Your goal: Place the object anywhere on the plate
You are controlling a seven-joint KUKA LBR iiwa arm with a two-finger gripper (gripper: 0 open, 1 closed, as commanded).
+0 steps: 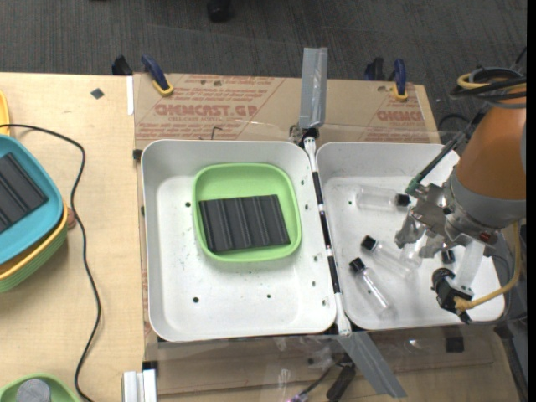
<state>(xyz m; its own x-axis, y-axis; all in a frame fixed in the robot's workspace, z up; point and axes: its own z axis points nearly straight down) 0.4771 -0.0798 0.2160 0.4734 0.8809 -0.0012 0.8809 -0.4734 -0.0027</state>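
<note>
The plate (245,182) looks like matt green plastic, its insert (244,224) dark and ribbed. Right of it, clear glossy vials (368,279) with black caps lie in a smooth white bin (352,308). Behind the plate, brown cardboard (218,103) covers the pale wood table (59,107).

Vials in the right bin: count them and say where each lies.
3 clear vials: one near the bin's back, one mid-bin beside the end effector, one toward the front. The arm may hide more.

Green plate (286,182), dark ribbed insert (244,224), white bins (167,249), black-capped clear vials (369,281).
</note>
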